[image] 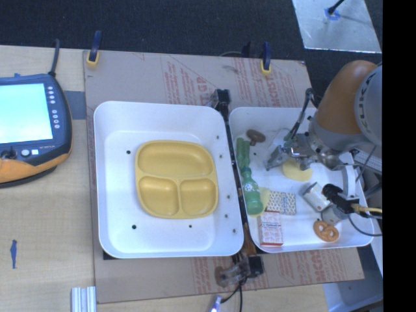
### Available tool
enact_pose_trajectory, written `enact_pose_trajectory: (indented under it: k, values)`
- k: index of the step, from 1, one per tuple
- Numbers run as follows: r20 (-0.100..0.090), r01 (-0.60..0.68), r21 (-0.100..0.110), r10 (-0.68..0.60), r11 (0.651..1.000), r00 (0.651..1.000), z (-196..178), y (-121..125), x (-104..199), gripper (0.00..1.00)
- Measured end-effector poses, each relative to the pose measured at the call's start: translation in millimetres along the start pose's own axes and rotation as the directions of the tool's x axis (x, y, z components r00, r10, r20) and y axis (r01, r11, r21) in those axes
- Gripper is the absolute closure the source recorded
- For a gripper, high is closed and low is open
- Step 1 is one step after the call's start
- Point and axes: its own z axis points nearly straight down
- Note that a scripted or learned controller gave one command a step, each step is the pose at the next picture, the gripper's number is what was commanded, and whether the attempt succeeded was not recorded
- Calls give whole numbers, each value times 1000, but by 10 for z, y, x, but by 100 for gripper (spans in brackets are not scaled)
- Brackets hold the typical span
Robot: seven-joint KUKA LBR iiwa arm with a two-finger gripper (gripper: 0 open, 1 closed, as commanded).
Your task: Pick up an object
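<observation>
The yellow piece, far in the right bin, sits just beside my gripper, whose grip state I cannot tell; I judge this the approach, needing descent next.

Glossy white plastic bins

A control tablet with a lit screen is lying at the left edge of the surface. Two blue-handled clamps are gripping the cardboard sheet along its far edge.
</observation>
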Motion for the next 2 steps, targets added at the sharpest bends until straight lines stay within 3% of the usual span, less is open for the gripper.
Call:
enact_pose_trajectory:
  k: [1, 2]
  values:
    - [1, 3, 1, -3, 1000, 1000, -106, 1, -10, 100]
    - [-1, 1, 0, -1, 1000, 1000, -275, -301, 496, 100]
